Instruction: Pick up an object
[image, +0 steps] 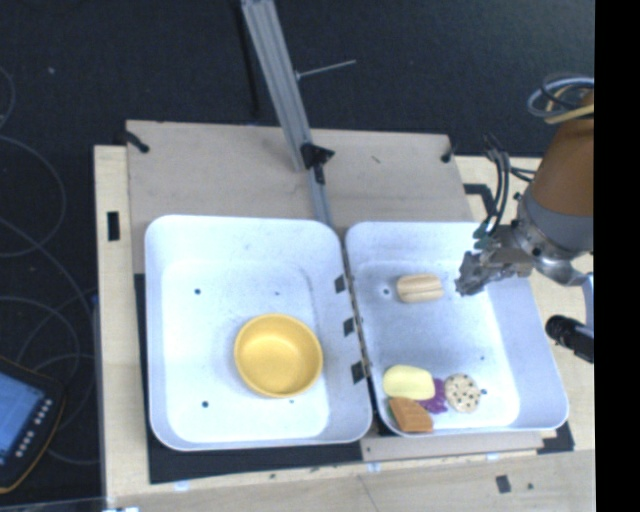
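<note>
So the gripper (470, 280) is sitting over the right bin (520, 350), just to the right of the little bread roll (419, 288) lying in the upper part of that bin. Honestly can't tell if it's open or closed from this angle; it's just a dark blob, and nothing shows in its grip.

What could go wrong: if the roll is the target, the gripper is off to one side of it, so coming down here would probably just nudge it or close on air. The roll looks rounded and smooth too, so it could roll or skid across the slick bin floor if it's clipped on the edge.

The roll is tan, oblong, lying on its side. Other options are bunched at the front edge of that bin: a pale yellow lump (408, 381), a brown wedge (411, 415), something purple (439, 403), and a speckled cookie (462, 393), all touching, which makes a clean grab tricky. A yellow bowl (278, 354) sits in the left bin (180, 300).
</note>
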